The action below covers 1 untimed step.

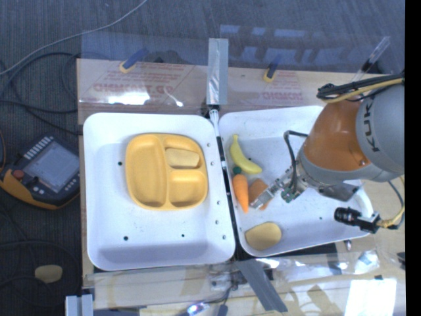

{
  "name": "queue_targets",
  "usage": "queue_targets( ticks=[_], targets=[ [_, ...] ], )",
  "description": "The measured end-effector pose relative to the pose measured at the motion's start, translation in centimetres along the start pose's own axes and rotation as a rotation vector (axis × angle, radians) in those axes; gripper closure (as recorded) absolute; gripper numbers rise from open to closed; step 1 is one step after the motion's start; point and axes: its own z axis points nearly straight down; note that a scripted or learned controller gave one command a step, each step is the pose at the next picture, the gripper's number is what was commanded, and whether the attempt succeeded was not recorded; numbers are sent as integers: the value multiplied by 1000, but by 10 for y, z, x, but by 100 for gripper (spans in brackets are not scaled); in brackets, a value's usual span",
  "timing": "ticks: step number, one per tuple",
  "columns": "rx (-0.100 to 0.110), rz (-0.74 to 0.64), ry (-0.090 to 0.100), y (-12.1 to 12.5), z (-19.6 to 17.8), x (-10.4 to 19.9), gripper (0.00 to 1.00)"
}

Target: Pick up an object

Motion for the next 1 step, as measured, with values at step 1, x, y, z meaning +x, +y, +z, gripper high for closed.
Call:
queue_targets(
  ticks=[1],
  targets=[
    [36,78,20,62,-102,23,100]
  ],
)
